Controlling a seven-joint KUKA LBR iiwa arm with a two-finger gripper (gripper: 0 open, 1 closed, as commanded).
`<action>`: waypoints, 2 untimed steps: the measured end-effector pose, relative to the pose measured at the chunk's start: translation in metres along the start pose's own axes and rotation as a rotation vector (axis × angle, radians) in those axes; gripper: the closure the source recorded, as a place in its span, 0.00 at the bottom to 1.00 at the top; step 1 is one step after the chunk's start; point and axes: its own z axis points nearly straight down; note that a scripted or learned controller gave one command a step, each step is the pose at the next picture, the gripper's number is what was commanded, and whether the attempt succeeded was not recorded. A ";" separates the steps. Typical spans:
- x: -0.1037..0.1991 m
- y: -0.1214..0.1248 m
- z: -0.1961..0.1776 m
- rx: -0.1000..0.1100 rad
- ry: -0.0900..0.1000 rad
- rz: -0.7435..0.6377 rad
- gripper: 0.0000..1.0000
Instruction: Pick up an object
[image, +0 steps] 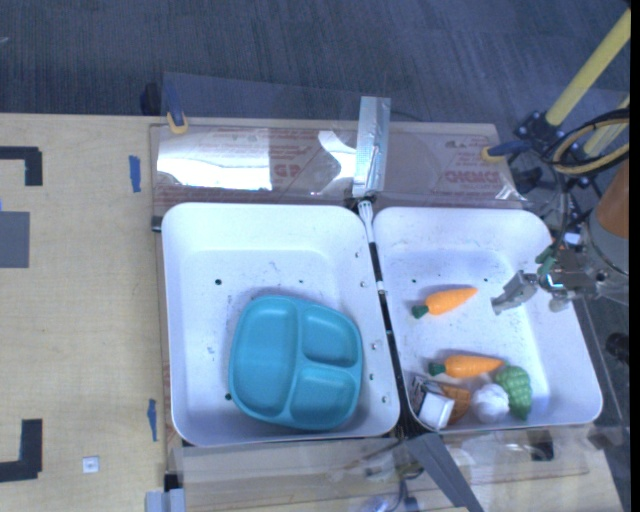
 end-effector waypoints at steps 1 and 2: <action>0.052 0.012 0.115 0.001 0.000 0.170 0.00; 0.068 0.077 0.122 -0.006 -0.001 0.199 0.00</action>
